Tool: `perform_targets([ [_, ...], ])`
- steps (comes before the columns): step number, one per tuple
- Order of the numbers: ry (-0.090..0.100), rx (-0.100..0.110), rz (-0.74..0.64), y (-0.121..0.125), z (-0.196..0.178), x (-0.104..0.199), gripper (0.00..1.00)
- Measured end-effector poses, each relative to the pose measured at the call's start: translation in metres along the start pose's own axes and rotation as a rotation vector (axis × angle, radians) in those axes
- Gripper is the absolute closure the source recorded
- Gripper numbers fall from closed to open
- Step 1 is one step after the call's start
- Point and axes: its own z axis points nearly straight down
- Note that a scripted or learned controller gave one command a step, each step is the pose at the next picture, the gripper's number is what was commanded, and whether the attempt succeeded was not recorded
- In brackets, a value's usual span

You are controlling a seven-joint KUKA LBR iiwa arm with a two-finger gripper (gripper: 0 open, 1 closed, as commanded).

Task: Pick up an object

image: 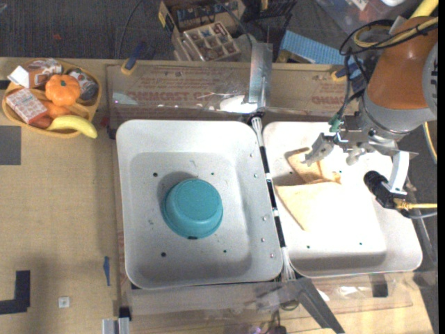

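Hovering with fingers [335, 148] spread open and gripping nothing over the back of the right bin [396, 256], directly above a tan wedge [309, 193] lying long axis toward the bin's front-left corner.

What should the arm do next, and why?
Probably lower the tool straight down onto the tan sheet in the right bin. The tool hangs above that bin's far part, near the sheet's upper edge, with nothing seen between its fingers. The teal bowl sits in the left bin, a longer reach away.
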Motion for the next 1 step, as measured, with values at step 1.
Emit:
perform_targets([
  [1, 0.0, 0.0, 0.002, 0.0293, 0.0657, -0.0248, 0.0],
])
